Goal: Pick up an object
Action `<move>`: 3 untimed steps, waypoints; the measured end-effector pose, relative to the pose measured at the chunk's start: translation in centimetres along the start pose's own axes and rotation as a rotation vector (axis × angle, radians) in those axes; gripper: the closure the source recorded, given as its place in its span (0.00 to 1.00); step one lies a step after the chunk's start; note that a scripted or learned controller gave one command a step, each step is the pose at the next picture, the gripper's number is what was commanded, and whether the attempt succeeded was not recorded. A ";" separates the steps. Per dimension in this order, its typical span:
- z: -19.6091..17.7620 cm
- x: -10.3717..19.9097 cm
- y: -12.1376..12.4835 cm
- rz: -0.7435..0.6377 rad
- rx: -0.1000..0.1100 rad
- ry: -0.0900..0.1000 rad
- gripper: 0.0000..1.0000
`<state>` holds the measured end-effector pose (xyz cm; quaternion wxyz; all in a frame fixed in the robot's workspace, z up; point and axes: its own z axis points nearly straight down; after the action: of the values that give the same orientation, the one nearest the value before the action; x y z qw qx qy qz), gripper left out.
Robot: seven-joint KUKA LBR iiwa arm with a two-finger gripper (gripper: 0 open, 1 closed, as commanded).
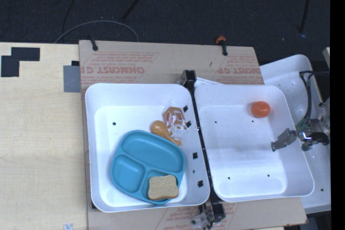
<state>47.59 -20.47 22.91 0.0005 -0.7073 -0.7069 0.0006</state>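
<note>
An orange ball [260, 109] lies at the far right of the right bin [242, 180]. In the left bin [102, 110] a blue divided plate [141, 161] carries a slice of bread [163, 187]. A tan drumstick-shaped toy [161, 129] and a small clear packet with a brown pattern [174, 117] rest just behind the plate. My gripper [289, 139] hangs low over the right bin's right edge, below and to the right of the ball and apart from it. Nothing shows in its grasp.
A black divider [197, 143] runs between the two bins. Brown cardboard [167, 64] lies under them, with pale wood bench [38, 137] to the left. Cables [308, 99] hang by the arm at the right.
</note>
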 end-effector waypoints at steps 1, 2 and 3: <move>6.4 0.5 0.1 -0.001 0.006 0.004 0.00; 12.4 -0.2 0.2 -0.001 0.006 0.004 0.00; 14.2 -0.1 0.2 0.000 0.002 0.002 0.00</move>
<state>47.77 -20.53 8.70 0.0019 -0.7072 -0.7070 0.0006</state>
